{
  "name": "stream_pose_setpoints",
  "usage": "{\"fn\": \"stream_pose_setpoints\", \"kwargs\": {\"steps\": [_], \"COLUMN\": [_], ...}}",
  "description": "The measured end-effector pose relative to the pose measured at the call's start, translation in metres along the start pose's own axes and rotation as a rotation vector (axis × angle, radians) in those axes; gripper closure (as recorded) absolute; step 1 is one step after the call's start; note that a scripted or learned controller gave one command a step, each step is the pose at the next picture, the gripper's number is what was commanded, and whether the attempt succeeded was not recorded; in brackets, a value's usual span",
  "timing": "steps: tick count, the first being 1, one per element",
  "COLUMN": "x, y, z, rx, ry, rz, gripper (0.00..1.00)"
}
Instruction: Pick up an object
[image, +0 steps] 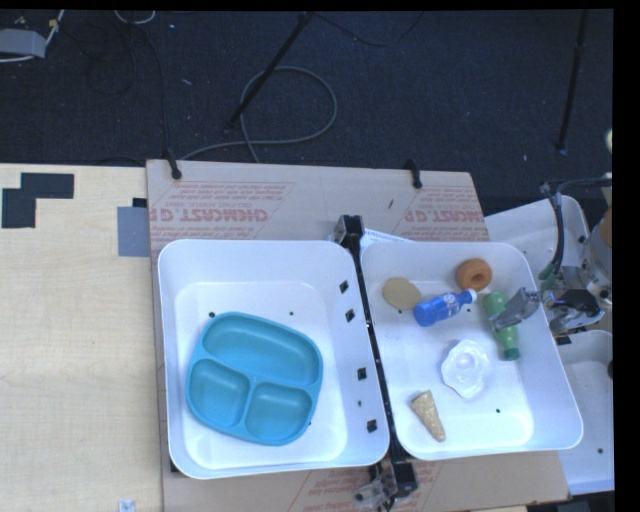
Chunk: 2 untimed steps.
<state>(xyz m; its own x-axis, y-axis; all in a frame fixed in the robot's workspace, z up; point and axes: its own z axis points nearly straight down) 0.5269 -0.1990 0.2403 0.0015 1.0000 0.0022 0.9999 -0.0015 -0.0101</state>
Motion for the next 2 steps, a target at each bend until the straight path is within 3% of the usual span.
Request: {"fn": "stream_pose_setpoints", "kwargs": {"steps": [1, 2], "x": [0.0, -0.004], "y": [0.002, 0.002], "z": [-0.004, 0.059], "rx": [-0.009, -0.001], "ry": [-0.002, 0.001], "rz": [-0.001, -0.001], "gripper": [0.0, 0.0]}}
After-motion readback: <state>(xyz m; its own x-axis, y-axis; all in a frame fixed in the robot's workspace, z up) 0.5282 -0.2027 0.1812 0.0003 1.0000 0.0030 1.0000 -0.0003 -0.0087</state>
